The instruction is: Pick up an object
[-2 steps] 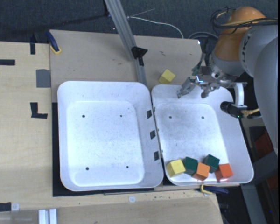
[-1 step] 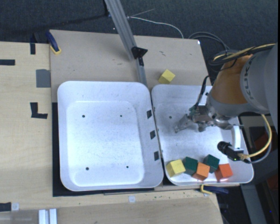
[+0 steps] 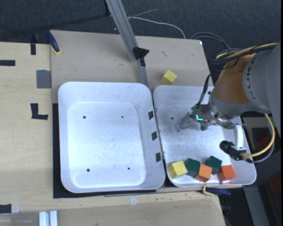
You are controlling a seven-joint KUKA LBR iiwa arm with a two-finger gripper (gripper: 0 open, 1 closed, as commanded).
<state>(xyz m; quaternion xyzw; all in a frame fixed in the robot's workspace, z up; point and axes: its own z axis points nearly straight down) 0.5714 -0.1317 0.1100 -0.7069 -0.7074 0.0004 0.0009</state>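
Blocks wait in the right bin (image 3: 179, 95), clustered at its near edge: yellow block (image 3: 177, 168), green block (image 3: 193, 165), orange block (image 3: 204, 172). The gripper (image 3: 185, 125) hangs over bare floor mid-bin, fingers spread, holding nothing. It looks like the approach step; next it must travel to the cluster and descend on one block.

The gripper (image 3: 184, 124) hangs low over the right bin (image 3: 172, 102), near its middle; five blocks cluster at that bin's near edge: yellow (image 3: 177, 168), two green (image 3: 192, 165), orange (image 3: 204, 172), red (image 3: 226, 173); another yellow block (image 3: 169, 77) lies on the bench (image 3: 94, 60).
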